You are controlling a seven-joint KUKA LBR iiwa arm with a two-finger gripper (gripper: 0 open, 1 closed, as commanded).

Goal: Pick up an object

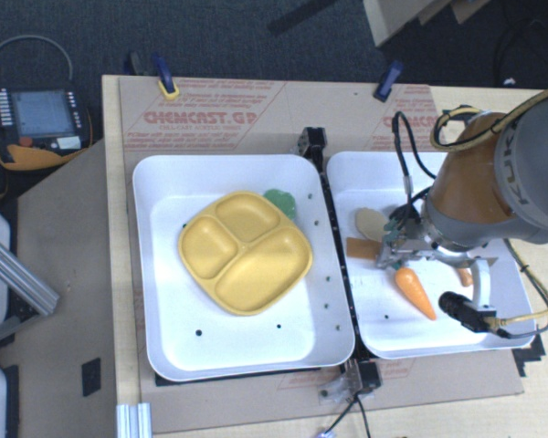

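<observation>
Carrot (416,293) lies in the right bin (493,340), at about four o'clock from the end effector (395,249), just beside it. You can't tell the end effector's state; the wrist probably hides it. Descend off-centre and it could nudge the carrot away.

Bright even overhead light, soft shadows, slightly soft focus

Orange toy carrot (416,293) flat in the right bin (384,331), slanted, thick end up-left, tip down-right.
</observation>
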